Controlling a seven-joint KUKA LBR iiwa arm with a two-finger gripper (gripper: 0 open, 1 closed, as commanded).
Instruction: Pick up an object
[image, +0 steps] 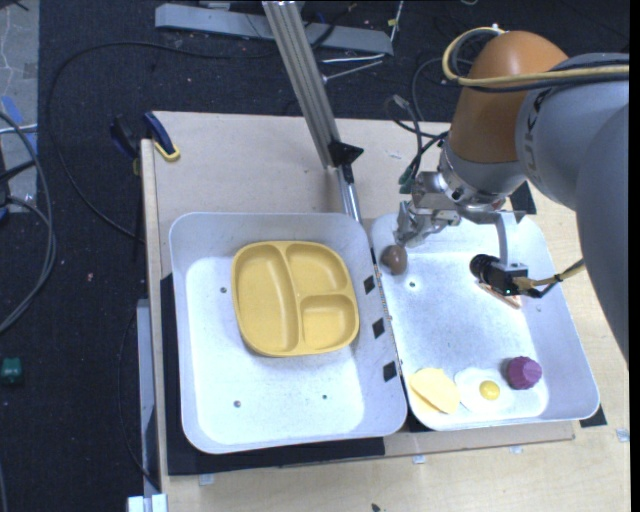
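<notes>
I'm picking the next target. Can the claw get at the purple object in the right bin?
Probably yes. The purple object sits in the open near the bin's front corner, apart from the fried egg, with nothing over it; the claw hangs above the brown object.

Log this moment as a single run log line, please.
arm: over right bin far-left corner | gripper: just above brown object | grasp: not confirmed | yellow tray: left bin

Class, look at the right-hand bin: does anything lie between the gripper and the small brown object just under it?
Nothing visible does. The gripper sits directly above the small brown rounded object near the right-hand white bin's left wall. The yellow slice, fried-egg toy and purple ball lie at the near edge.
</notes>
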